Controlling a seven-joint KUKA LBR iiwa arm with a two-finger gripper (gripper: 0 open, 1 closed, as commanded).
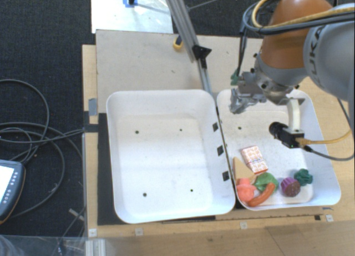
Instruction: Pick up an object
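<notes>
In the right bin [324,157], several small objects lie along the near side. They are a pink patterned box [254,159], a tan wedge [239,167], a red-orange round piece [244,189], an orange stick [263,194], a green leafy piece [267,180], a purple piece [290,186] and a dark green piece [303,176]. My gripper [239,104] hangs over the far left corner of this bin, well away from the pile. Nothing shows in it.
The left bin [166,155] sits beside the right one, with black clips [220,150] along the shared rim. A grey slanted pole [186,21] ends near the bins' far junction. A black fitting with a yellow cable [284,134] hangs off the wrist over the right bin.
</notes>
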